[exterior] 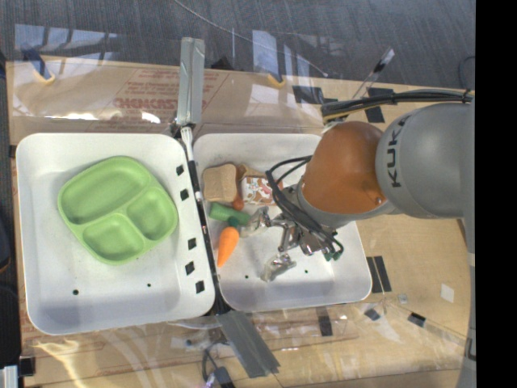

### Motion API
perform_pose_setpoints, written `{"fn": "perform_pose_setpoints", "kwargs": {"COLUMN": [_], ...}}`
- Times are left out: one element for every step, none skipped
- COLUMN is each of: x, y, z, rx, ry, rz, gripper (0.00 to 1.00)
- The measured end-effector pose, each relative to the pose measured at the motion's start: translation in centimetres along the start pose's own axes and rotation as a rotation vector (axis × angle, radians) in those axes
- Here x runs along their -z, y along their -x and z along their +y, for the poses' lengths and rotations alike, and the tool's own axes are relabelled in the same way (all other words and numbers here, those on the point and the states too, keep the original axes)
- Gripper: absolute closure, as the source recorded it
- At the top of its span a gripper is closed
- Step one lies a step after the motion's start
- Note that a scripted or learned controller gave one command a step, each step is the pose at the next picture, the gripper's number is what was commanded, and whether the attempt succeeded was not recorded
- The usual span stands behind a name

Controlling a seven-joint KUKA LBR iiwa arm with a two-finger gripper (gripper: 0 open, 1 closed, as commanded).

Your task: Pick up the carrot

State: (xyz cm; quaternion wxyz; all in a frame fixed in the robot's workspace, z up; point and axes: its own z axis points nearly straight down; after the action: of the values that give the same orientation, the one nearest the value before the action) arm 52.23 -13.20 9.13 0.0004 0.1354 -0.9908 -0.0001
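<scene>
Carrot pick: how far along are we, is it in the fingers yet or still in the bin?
Done: the arm has reached over the right bin, where the carrot lies. In hand: the gripper sits low in that bin, to the right of the carrot and apart from it, nothing between its fingers. Left: the whole pick. The carrot lies on the bin floor by the left wall, below a green item and a bread slice.

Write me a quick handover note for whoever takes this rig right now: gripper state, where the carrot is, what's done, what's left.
Gripper: low in the right bin, nothing between its fingers; open or shut is unclear.
Carrot: lying in the right bin near its left wall, apart from the gripper, just below a green item.
Left bin: holds a green divided plate.
Done: no pick yet.
Left: move over the carrot, grasp, lift.
</scene>
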Motion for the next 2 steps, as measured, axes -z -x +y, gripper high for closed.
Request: {"fn": "perform_pose_setpoints", "kwargs": {"x": [1.1,12.6], "y": [0.3,1.2], "z": [0.2,6.9], "rx": [0.009,-0.102], "ry": [0.000,-0.004], "rz": [-0.002,-0.011], "gripper": [1.00,1.00]}}
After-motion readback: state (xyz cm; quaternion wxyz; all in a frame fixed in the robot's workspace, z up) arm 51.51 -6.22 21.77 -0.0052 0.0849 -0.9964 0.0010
